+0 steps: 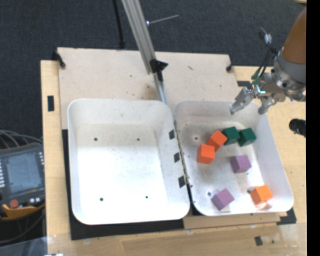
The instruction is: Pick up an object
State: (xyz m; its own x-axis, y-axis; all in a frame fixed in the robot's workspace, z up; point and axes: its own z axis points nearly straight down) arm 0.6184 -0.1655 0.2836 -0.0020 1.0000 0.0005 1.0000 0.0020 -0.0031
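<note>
Claw (pixel 250 104) hangs open and holding nothing at 1 o'clock over the right bin (pixel 277 164). The orange block (pixel 206 153) mid-bin looks light, rigid, a bit grippy; I'd pinch its flat opposite sides.

You have two bins side by side, touching. All seven blocks (pixel 228 164) lie in the right bin (pixel 277 164); the left bin (pixel 80 143) adjoins it. A pendant (pixel 18 175) sits left of both, off the bench.
</note>
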